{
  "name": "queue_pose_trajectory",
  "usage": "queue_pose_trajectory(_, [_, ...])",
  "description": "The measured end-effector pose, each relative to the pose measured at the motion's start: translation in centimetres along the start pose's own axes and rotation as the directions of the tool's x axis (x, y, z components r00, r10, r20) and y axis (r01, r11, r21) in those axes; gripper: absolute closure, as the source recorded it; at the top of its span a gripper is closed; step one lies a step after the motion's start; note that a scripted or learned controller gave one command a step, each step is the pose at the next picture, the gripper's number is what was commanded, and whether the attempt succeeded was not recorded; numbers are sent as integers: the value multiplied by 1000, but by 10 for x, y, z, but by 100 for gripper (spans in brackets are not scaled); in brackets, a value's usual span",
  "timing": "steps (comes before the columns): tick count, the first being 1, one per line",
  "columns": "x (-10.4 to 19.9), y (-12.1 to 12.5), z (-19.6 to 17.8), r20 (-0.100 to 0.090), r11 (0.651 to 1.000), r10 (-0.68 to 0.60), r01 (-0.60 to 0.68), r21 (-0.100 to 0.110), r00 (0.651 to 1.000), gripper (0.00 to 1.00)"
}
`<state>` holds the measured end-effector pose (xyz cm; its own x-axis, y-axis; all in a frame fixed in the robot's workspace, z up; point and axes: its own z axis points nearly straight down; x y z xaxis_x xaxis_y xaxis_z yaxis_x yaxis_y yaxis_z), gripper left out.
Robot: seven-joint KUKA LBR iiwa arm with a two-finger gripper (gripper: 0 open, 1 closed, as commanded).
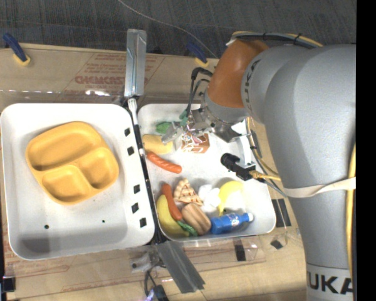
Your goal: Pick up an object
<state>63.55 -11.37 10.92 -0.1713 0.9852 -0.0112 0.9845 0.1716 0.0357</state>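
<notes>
Tray [72,162] in left bin [25,231] (food rightward)

Even, bright overhead light, soft shadows inside the left bin [25,243], slightly soft focus throughout

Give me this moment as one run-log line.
arm: over right bin | hand: low at back, among toys | left bin: yellow tray

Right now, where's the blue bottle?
The blue bottle lies in the right bin, at its near edge, beside the hot dog bun and below the yellow lemon.
</notes>
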Motion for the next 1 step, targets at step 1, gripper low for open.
queue_pose_trajectory(1, [21,-69,-3,3,999,-46,46,-3,999,0])
